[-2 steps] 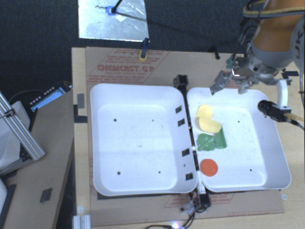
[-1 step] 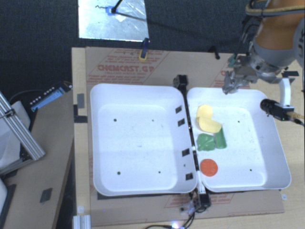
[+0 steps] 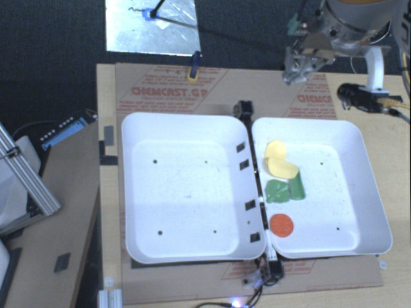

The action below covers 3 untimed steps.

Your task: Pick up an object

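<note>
My hand (image 3: 300,69) hangs high above the far edge of the bench (image 3: 167,92), beyond the back rim of the right bin (image 3: 369,191), and nothing is between its tips. Whether it is released or clenched I cannot tell from this angle (it is small and blurred against the cardboard). So I judge that I am at the very start of the pick: no descent begun, no object chosen.

What I could take lies in the right bin, clustered against its left wall, close to the divide with the left bin (image 3: 138,191). I count five pieces. Two are yellow: a rounder yellow piece (image 3: 276,149) at the back, and a flatter yellow piece (image 3: 282,168) just in front, the two touching or overlapping. Two are green: a lighter green piece (image 3: 277,191) and a darker green piece (image 3: 297,187) pressed beside it. One orange disc (image 3: 281,225) sits a little apart, nearest the front rim.

The next move, as I see it, calls for travelling forward and to the left over the bin, then lowering onto one piece. The orange disc looks the cleanest target, since it stands free of neighbours; the yellows and greens crowd each other and the wall, which could spoil a grip.
</note>
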Motion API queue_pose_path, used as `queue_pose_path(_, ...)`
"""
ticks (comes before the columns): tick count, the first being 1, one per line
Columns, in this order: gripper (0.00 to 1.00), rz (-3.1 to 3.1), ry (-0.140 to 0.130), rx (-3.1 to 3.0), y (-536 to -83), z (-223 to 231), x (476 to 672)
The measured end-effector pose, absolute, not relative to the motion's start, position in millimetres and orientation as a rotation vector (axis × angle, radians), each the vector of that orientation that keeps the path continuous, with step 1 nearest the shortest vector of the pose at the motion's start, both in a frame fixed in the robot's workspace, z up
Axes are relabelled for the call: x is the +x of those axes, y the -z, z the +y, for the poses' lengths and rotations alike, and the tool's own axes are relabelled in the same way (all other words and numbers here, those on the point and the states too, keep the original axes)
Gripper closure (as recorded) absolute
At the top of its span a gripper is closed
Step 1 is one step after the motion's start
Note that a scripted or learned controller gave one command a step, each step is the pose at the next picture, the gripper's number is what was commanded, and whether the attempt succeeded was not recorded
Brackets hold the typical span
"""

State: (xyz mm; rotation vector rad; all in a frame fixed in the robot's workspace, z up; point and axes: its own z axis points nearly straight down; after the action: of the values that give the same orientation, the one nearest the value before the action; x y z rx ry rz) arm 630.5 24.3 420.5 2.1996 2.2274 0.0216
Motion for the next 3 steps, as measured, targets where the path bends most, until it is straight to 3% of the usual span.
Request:
queue_pose_path(1, 1.0, 2.218, -0.02, 2.207, -541.1, 8.7, 609.1)
queue_pose_path(2, 1.0, 2.22, -0.003, 2.223, -535.8, -17.7, 524.5)
queue_pose_path(3, 1.0, 2.23, -0.005, 2.212, -535.7, 23.7, 485.0)
